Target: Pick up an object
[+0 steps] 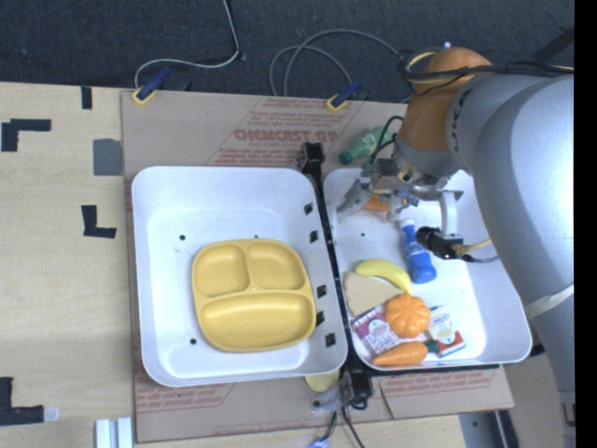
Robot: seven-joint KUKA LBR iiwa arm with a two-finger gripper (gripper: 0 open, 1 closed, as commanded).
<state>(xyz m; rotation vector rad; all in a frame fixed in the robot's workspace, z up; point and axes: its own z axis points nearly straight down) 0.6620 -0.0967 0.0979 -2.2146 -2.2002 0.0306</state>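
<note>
My gripper hangs low over the back left of the right bin, open, with one grey finger slanting toward the bin's left wall. A small orange thing lies between the fingers, and I cannot tell whether they touch it. Just to the right lies a blue bottle. In front of it are a banana, a small orange pumpkin, a carrot and a red and white packet. A green bottle lies behind the bin's back rim.
The left bin holds a yellow divided plate. The arm's big grey link covers the right bin's back right. Cables loop on the dark floor behind the bench.
</note>
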